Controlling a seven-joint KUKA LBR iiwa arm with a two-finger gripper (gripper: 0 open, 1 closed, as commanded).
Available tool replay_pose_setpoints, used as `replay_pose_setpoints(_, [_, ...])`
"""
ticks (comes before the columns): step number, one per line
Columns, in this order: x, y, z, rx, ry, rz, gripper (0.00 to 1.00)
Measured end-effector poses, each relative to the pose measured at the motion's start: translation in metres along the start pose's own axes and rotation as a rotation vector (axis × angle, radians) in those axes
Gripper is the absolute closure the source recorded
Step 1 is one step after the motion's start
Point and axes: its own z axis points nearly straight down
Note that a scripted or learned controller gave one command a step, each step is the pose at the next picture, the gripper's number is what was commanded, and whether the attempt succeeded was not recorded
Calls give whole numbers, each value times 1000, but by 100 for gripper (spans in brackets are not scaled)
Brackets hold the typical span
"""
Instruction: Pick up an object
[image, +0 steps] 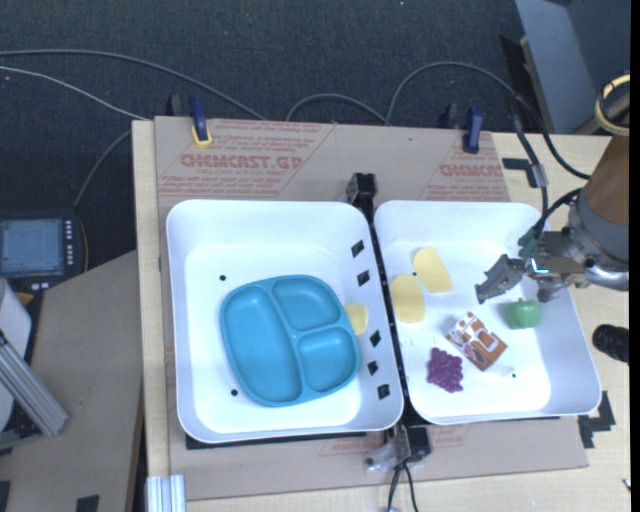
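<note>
My gripper (519, 285) hangs over the right bin (560, 400), with its fingers spread open and nothing between them. A small green object (523, 314) lies just below the fingertips. To its left sit a brown and white striped toy (477, 341) and a purple grape bunch (446, 369). Two pale yellow pieces (432, 268) (407, 298) lie in the left part of that bin.
The left bin (190, 240) holds a blue divided plate (288, 338) and a small yellow piece (356, 318) beside it. A black divider with clips (372, 290) runs between the bins. Cables cross the dark floor behind the bench.
</note>
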Motion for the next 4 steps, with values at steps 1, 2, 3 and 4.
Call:
replay_pose_setpoints(1, [2,9,56,5,1,1,0])
replay_pose_setpoints(2, [1,9,98,6,1,1,0])
replay_pose_setpoints(3, [9,3,148,6,2,0,0])
replay_pose_setpoints(4, [9,4,134,-1,0,1,100])
